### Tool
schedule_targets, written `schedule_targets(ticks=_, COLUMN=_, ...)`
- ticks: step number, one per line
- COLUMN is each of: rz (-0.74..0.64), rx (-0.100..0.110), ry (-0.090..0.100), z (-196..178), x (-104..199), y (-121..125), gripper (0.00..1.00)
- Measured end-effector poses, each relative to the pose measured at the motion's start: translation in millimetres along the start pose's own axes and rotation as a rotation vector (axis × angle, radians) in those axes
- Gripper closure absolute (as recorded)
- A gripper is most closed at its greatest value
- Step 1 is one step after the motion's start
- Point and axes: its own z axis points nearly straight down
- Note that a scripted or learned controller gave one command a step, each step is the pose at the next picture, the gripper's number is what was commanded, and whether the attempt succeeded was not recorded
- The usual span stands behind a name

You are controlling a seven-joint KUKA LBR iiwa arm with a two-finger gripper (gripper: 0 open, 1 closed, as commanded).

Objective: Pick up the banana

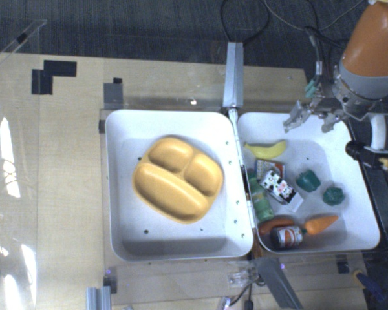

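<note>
We are hanging the gripper [313, 113] over the upper rim of the right bin [368, 228], in the upper right of the frame, with its fingers spread apart and nothing between them. The banana [267, 150] is lying in that bin's upper left corner, just below and to the left of the gripper, running roughly left to right with its left end near the wall that divides the two bins.

To do this step well, we are judging that the gripper should travel a little down-frame and to the left, centre over the banana's thick middle, and turn so the fingers close across its short width, not along its length. The dividing wall is close, so we are favouring a grasp toward the right half of the fruit, where there is room for a finger on each side. Just below it sits a patterned box [277, 185], near enough that a finger coming down too low in the frame could catch it. The left bin [116, 192], holding the yellow loaf [178, 178], is playing no part.
</note>
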Motion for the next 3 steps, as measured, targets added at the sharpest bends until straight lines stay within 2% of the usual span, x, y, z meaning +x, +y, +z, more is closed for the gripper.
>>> schedule_targets(ticks=1, rz=-0.007, rx=0.002, ry=0.0, z=81.9, x=51.1, y=15.9, gripper=0.0)
schedule_targets(ticks=2, rz=0.032, rx=-0.006, ry=0.0, z=178.1, x=-0.7, y=21.3, gripper=0.0)
schedule_targets(ticks=3, rz=0.033, rx=0.0, ry=-0.001, z=179.0, x=-45.0, y=54.9, gripper=0.0)
